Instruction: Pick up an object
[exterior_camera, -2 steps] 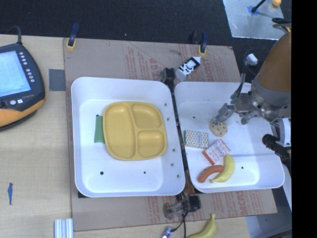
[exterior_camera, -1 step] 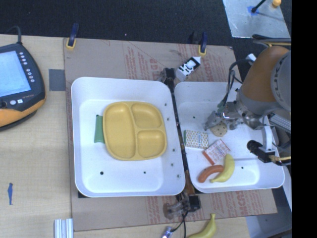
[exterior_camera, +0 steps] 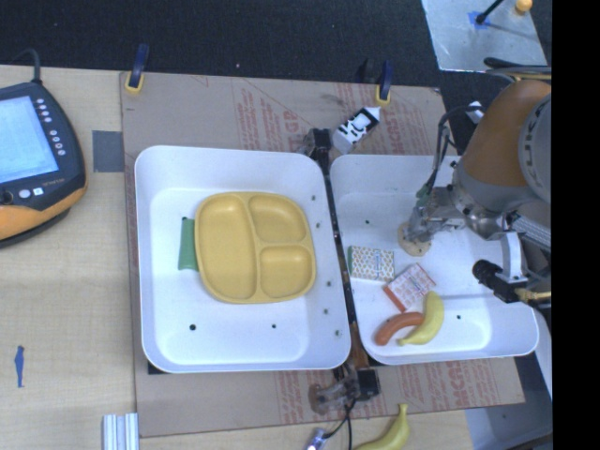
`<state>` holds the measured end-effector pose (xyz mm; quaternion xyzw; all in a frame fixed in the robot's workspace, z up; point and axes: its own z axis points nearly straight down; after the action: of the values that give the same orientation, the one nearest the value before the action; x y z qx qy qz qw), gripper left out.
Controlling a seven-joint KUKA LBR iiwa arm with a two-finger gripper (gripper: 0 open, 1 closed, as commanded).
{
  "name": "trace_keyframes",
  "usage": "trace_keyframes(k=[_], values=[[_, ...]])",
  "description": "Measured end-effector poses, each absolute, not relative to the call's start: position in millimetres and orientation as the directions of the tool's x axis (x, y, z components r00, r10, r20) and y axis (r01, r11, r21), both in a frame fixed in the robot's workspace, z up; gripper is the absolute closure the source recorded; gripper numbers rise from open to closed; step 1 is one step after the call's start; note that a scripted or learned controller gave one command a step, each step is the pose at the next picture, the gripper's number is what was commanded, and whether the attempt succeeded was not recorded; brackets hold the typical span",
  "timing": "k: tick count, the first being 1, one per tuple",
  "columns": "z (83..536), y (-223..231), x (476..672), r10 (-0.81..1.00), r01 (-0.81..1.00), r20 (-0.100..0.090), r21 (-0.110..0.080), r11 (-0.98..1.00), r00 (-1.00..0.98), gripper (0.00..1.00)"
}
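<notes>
Two white bins are set side by side on the table (exterior_camera: 75, 307). In the left bin (exterior_camera: 159, 326) a yellow divided tray (exterior_camera: 253, 247) is seen lying over a green item (exterior_camera: 187, 244). In the right bin (exterior_camera: 487, 340), going rightward, a patterned packet (exterior_camera: 371, 262), a red sausage (exterior_camera: 397, 326), a small red-and-white packet (exterior_camera: 410, 286) and a yellow banana (exterior_camera: 427, 319) are found near the front wall. The claw (exterior_camera: 419, 232) is lowered over a small tan object (exterior_camera: 412, 244) at mid-bin; whether it is parted or closed cannot be told. A good grasp is judged to call for centring over that object, a straight descent to the bin floor, and a firm closure before any lift is made.
</notes>
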<state>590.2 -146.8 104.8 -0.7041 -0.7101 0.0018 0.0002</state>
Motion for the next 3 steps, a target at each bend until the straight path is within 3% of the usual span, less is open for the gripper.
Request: trace_keyframes(k=[1, 2, 3], values=[[104.7, -146.8, 590.1, 1.0, 1.0, -0.003, -0.003, 0.009, -0.009, 0.0], [91.8, -158.9, 616.6, 1.0, 1.0, 0.0, -0.003, 0.005, -0.005, 0.0], [102.4, -159.1, 616.9, 1.0, 1.0, 0.001, -0.004, 0.008, -0.008, 1.0]])
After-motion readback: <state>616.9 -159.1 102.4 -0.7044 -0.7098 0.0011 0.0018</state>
